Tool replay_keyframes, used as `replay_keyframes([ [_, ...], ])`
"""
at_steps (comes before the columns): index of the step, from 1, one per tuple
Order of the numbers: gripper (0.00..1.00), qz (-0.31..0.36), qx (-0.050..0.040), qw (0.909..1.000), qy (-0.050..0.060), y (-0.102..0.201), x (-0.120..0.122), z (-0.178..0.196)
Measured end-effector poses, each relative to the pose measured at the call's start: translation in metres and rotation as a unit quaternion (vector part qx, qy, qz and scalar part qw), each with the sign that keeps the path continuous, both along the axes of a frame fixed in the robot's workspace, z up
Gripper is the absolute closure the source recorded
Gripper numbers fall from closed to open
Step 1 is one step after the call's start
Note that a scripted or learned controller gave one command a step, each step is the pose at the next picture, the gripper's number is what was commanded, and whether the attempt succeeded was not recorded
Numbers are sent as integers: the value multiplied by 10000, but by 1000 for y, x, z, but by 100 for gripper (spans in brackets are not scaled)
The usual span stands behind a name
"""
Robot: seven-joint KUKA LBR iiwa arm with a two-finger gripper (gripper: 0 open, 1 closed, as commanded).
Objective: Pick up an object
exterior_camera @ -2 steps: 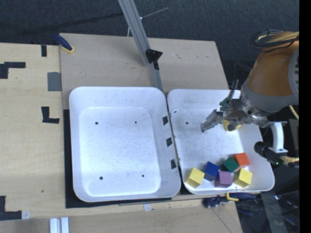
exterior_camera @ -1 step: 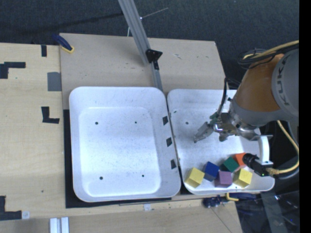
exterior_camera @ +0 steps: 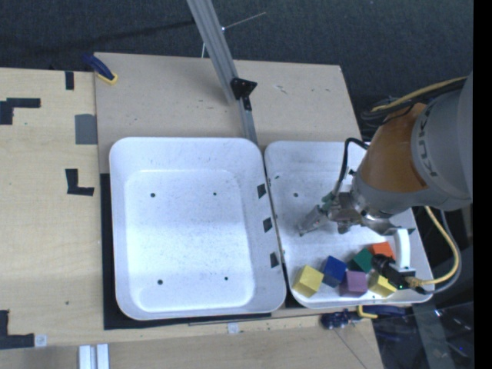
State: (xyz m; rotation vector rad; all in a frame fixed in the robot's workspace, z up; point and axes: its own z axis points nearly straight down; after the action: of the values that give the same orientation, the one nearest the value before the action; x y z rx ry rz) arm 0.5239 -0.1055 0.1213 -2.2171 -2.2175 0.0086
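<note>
My gripper (exterior_camera: 314,220) hangs over the middle of the right bin (exterior_camera: 300,167), its fingers spread open with nothing between them. Below it, along the bin's near edge, lie small blocks: a yellow one (exterior_camera: 309,280), a blue one (exterior_camera: 334,270), a purple one (exterior_camera: 355,283), a green one (exterior_camera: 362,260), an orange one (exterior_camera: 381,249) and another yellow piece (exterior_camera: 382,287). The gripper is apart from all of them, a short way up and to the left of the blue block.
The left bin (exterior_camera: 188,225) sits beside the right one, joined by a dark divider with clips (exterior_camera: 267,223). A slanted metal pole (exterior_camera: 217,41) crosses the back of the bench. The grey arm with its orange band (exterior_camera: 392,156) covers the right bin's far right side.
</note>
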Motion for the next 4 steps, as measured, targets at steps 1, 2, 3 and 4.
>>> replay_keyframes([
  [1,100,10,8,10000,-19,1,1,13],
  [2,100,9,-3,10000,-59,7,-4,72],
  [3,100,6,0,10000,-42,7,-4,86],
  [4,100,37,10,10000,-41,64,24,93],
])
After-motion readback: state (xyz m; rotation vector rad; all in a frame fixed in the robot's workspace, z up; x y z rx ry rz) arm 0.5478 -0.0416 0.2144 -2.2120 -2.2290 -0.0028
